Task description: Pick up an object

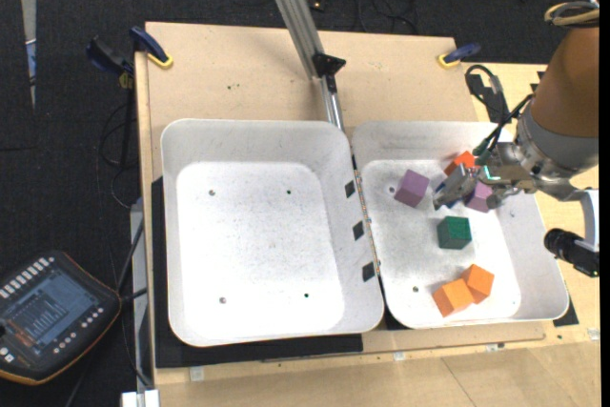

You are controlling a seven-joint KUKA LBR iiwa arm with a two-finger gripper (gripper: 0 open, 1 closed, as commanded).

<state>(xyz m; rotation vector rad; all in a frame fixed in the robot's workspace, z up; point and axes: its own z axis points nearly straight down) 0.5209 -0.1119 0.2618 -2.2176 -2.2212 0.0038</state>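
i see gripper [457,191] low in right bin [534,300], crowding purple block [480,196]; can't tell claw state.

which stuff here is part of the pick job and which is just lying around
Part of the job:
- gripper, low over the right bin
- purple block
- second purple block and red-orange block beside the gripper
- green block
- two orange blocks

Lying about:
- left bin
- teach pendant
- blue and yellow clamps
- metal pole
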